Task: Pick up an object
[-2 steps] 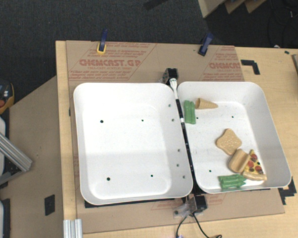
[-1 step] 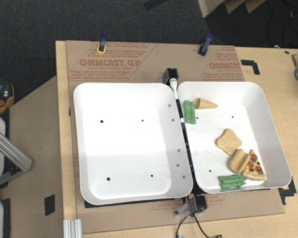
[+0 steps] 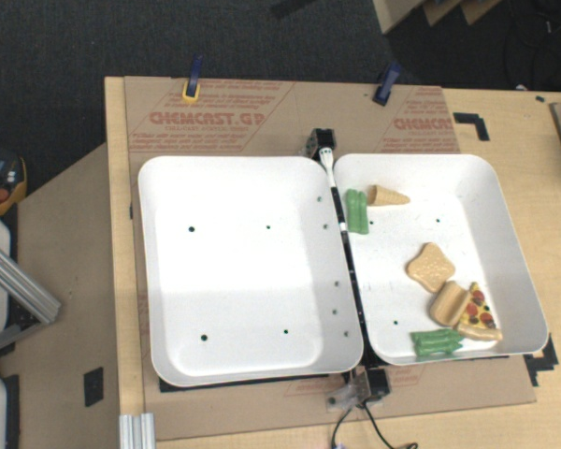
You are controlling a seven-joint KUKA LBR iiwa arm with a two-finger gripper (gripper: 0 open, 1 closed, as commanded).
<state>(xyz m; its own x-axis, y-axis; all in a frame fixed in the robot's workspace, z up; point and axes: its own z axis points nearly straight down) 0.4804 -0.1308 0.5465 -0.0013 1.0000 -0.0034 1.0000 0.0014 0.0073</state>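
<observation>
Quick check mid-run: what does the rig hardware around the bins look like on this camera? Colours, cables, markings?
Two blue clamps, the left clamp yellow-tipped and the right clamp plain, sit on a brown board printed with red lettering. At the seam between the white bins are a black upper fitting and a lower fitting. A dark cable trails from the lower one.

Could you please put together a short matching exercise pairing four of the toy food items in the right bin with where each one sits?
Things:
1. pizza slice
2. green stick
3. bread slice
4. cone-shaped piece

Places:
A. against the divider between the two bins, at the right bin's left edge
B. near the right bin's far wall, just right of the green stick
C. about the middle of the right bin
D. near the right bin's front right corner

Pairs: 1-D, 2-A, 3-C, 4-B
</observation>
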